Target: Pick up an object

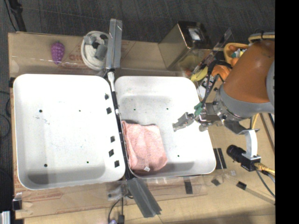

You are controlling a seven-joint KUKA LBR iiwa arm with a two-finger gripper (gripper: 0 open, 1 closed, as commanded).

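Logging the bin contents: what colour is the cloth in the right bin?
Pink, seen in the camera view: cloth.

Purple grape toy (57,52) and white cord coil (95,49) behind left bin; brown box (183,45) behind right bin.

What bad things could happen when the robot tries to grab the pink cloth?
The pink cloth lies flat against the right bin's left wall, so the pincer might bump that wall. The cloth is soft and floppy, so it may pinch just a corner and drop it, or close on nothing.
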